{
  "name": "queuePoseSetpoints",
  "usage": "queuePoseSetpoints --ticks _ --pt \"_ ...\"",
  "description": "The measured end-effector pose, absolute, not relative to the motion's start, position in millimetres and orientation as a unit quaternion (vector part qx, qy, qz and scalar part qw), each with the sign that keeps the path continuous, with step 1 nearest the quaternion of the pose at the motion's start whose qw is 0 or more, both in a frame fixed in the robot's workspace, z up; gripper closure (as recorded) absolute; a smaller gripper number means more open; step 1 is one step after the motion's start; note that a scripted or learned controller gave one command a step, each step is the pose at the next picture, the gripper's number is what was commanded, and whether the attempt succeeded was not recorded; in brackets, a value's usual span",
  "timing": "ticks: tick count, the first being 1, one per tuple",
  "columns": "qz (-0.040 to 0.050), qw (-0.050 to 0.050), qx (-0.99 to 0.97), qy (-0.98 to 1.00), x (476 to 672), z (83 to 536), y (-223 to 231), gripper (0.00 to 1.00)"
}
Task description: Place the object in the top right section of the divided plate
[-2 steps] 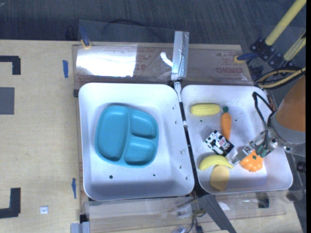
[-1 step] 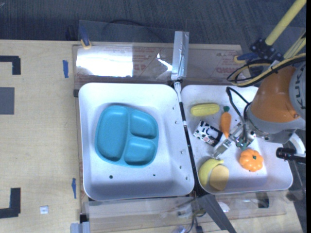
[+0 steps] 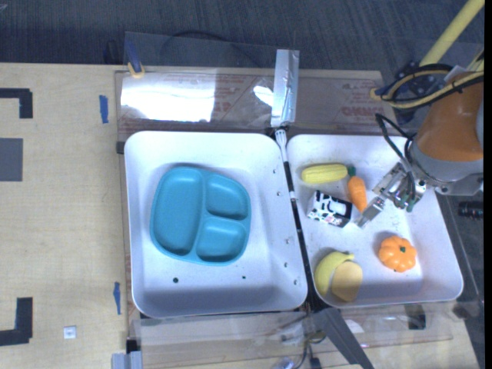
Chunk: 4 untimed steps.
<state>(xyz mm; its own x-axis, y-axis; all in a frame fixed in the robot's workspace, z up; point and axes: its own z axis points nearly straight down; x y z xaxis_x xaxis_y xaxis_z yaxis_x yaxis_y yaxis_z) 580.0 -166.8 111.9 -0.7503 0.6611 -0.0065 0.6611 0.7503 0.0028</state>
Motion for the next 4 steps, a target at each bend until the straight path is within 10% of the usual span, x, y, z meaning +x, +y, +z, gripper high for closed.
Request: queuePoseSetpoints --ticks 1,2,3,4 --pt "0.0001 0.003 0.382 0.924 494.9 87.2 -177.1 0.00" --pt "0.0000 0.005 0.289 0.957 579.6 152.3 -199.5 0.00" --pt "0.0002 0.003 0.316 0.949 512.0 87.0 -201.7 0.00" --pt "0.0000 0.004 0.369 0.929 482.7 161.4 -206.5 0.00"
